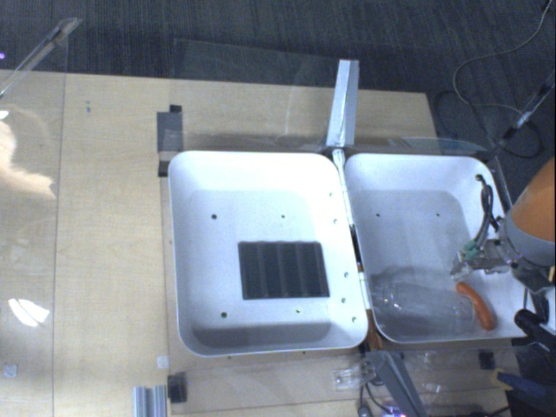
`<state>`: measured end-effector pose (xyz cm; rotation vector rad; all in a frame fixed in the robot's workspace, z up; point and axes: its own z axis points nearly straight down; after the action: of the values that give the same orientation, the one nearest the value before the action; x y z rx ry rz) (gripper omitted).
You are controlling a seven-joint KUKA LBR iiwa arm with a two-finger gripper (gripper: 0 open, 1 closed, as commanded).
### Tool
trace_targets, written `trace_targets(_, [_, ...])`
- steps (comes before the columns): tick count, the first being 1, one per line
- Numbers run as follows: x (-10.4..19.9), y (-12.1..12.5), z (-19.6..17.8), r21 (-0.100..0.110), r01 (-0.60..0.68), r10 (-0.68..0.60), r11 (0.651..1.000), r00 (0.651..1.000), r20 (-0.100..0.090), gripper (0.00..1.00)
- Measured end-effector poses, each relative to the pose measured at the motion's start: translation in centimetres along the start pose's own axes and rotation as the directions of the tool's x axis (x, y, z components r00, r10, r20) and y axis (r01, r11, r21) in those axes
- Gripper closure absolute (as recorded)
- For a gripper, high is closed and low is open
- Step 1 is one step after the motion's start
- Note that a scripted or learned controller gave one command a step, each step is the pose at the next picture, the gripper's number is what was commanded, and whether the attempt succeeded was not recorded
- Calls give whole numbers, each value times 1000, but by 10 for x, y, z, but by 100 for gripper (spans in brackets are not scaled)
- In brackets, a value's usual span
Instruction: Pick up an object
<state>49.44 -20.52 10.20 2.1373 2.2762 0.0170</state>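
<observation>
A black ribbed rectangular pad [283,269] lies flat in the middle of the left bin [200,189]. In the right bin [408,181], a clear plastic item [415,299] rests near the front wall, and a small orange oblong piece [479,306] lies at the front right. My gripper [474,262] reaches in from the right edge and hangs low over the right bin's right side, just above and behind the orange piece. The grey wrist and orange band [537,205] sit behind it. From this angle I see nothing held in the gripper.
A metal post [343,102] stands at the back, where the two bins meet. Cables [486,68] trail across the dark floor at the back right. Clear plastic sheeting [35,233] covers the wooden bench on the left. Brackets and wires [382,380] sit along the front edge.
</observation>
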Motion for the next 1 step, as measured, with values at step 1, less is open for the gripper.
trace_targets(1, [0,0,0,0,0,0,1000,1000,0,0])
